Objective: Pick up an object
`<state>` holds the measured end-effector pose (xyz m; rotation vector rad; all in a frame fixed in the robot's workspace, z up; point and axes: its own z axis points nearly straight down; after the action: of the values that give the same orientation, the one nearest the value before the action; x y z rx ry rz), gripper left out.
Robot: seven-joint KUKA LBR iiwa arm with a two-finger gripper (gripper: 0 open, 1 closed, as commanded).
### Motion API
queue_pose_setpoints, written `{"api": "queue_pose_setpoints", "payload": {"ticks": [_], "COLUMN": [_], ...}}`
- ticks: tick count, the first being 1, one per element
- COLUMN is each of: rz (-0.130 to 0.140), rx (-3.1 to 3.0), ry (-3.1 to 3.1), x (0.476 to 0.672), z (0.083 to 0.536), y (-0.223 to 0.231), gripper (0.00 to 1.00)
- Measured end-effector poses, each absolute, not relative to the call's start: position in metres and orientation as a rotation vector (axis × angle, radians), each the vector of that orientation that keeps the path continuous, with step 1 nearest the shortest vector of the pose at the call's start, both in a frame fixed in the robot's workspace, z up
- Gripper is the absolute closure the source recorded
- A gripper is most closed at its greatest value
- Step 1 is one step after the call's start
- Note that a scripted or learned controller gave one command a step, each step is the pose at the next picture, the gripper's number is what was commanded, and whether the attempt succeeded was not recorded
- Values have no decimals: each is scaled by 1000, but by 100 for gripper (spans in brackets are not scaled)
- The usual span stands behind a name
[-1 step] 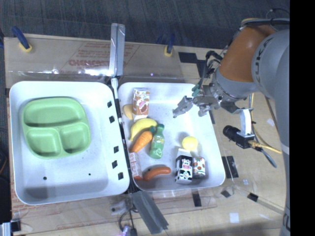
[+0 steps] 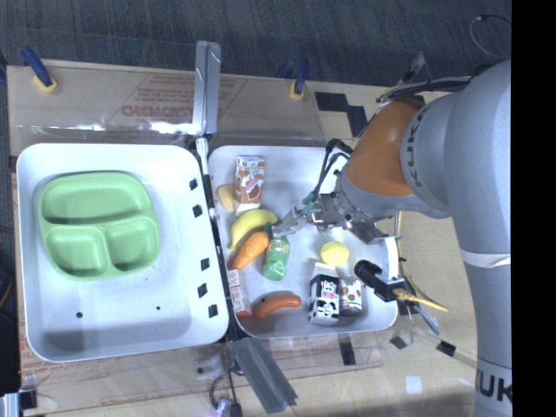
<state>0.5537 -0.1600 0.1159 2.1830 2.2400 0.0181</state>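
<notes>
Now | my gripper [image 2: 294, 221] sits mid-frame over the right bin [image 2: 300, 156]; whether it is wide or narrow I cannot tell | nearest: green bottle [image 2: 276, 259], banana [image 2: 249, 225], carrot [image 2: 250, 248], crowded left of centre | risk: closing on two neighbours at once, or nudging the bottle aside, so nothing lifts

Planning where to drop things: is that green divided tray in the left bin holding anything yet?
Empty. The green tray lies flat in the left bin, and all three compartments show bare green.
</notes>
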Motion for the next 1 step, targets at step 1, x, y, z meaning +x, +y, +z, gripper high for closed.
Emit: {"api": "queue_pose_setpoints", "payload": {"ticks": [1], "rz": [2], "rx": [2124], "ry": [2309], "x": [579], "z": [94], "y": [-91], "gripper": [0]}}
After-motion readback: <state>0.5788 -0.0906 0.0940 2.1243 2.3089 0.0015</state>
